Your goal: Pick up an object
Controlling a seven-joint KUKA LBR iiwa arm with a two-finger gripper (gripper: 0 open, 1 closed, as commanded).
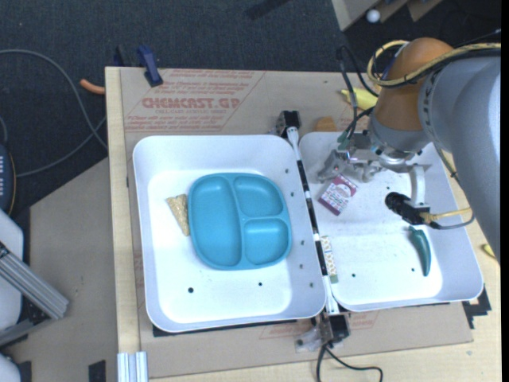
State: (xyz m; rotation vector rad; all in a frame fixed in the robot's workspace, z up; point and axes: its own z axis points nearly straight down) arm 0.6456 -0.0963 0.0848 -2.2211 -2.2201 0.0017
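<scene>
Gripper [343, 164] hangs over the right bin [374, 289], at its far corner beside the left bin [159, 293]; open or closed, cannot tell
A smooth blue three-part plate [238, 217] lies in the left bin; a curved teal pepper shape [421, 251] lies well apart; a flat maroon packet [337, 194] sits just beside the gripper; a tan wedge [178, 210] touches the plate

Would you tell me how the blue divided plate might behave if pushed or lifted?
The blue divided plate looks rigid and moulded, so probably stiff. It lies flat and wide in the left bin, so it likely slides rather than tips.
</scene>
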